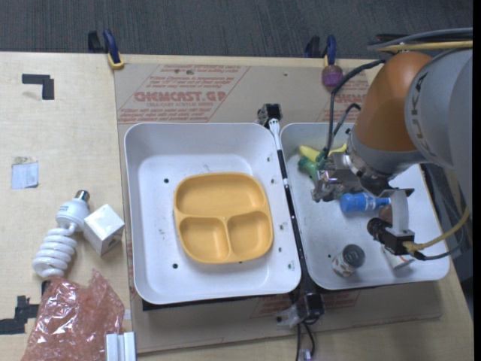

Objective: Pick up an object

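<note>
Camera view puts the likeliest target, a blue cylinder (359,201), flat in the right bin (421,265), just at the pincer's (328,186) 4 o'clock. From here I cannot tell how the pincer is set, and nothing visibly sits in it, so I judge the cylinder not yet picked. Yellow and green pieces (310,159) lie at 11 o'clock from the pincer, close to the bin's inner wall; a small round can (350,257) stands at 6 o'clock from the cylinder, near the front rim. The arm (421,107) hangs low over the bin's 1 o'clock corner, probably because the loose things crowd that half.

Left bin (150,164) carries a yellow divided tray (223,216) at its middle. Out on the counter (60,141), at 9 o'clock from that bin, rest a spiral bulb (60,241), a white cube (104,227) and, toward 7 o'clock, crumpled pink wrap (71,323).
</note>
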Motion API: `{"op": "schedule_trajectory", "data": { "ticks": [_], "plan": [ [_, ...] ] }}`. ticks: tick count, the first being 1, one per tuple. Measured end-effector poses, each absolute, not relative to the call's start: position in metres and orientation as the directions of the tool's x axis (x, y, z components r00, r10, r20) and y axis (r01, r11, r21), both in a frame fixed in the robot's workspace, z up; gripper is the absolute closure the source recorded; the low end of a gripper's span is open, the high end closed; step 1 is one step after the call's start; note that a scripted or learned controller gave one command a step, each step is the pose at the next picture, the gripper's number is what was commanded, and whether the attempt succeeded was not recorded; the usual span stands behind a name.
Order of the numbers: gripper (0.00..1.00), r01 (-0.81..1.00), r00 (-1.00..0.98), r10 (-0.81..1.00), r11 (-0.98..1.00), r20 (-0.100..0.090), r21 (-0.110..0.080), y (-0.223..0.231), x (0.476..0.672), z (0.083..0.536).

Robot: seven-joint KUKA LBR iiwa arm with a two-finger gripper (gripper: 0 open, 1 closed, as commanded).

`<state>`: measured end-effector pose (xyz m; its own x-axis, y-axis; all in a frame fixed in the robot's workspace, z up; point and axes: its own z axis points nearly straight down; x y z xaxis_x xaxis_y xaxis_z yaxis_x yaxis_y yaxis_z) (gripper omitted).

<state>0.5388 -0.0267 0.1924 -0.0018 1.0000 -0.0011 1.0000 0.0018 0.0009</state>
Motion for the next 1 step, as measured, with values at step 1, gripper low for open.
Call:
{"op": "schedule_trajectory", "data": {
  "ticks": [1],
  "plan": [
    [0.0,1.0,-0.002,1.0,0.002,-0.001,0.001,-0.0267,0.5387,0.1923]
  ]
}}
